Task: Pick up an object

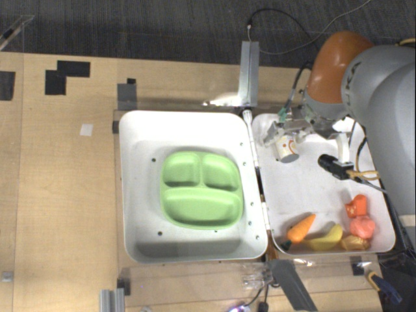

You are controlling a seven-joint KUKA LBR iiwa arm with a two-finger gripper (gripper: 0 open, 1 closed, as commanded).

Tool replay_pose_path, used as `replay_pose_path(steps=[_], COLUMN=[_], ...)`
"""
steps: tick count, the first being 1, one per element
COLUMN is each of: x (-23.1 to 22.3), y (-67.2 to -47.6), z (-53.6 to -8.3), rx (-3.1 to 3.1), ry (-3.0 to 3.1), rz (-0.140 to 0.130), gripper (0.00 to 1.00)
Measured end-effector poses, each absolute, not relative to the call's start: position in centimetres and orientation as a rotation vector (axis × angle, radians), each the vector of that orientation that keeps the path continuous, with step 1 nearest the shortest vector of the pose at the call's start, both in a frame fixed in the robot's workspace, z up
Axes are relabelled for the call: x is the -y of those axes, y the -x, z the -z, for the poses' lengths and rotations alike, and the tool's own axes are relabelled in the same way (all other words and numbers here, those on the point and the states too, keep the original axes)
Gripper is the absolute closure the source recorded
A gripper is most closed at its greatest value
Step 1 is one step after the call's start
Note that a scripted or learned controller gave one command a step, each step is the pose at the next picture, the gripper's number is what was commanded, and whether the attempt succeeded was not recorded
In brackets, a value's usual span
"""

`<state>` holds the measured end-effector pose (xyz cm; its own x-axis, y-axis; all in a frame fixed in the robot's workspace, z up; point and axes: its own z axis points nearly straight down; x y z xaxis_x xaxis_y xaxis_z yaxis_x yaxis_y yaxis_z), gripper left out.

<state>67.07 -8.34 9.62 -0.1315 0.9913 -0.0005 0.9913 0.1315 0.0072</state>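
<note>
Your hand [286, 140] hovers at the right white bin's [305, 194] far-left corner; its opening you cannot tell. Toy foods, an orange carrot [301, 227] and yellow banana [327, 236], crowd the near edge, so closing here risks grabbing nothing.

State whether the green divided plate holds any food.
Empty: the green divided plate shows three bare compartments; the toy food lies in the other bin.

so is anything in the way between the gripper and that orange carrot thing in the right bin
Nothing visible. The gripper is at the far end of the right bin; the orange carrot-like piece lies at the near end, with bare white floor between them. The yellow piece touches its right side, not the approach.
</note>
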Motion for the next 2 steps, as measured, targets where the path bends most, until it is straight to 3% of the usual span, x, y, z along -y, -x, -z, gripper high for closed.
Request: replay_pose_path(steps=[1, 2], x=[8.2, 11.7], y=[-67.3, -63.2], z=[-10.8, -29.8], rx=[-2.358, -2.371], ry=[-2.063, -2.052], rz=[-0.015, -0.006], gripper=[1.0, 1.0])
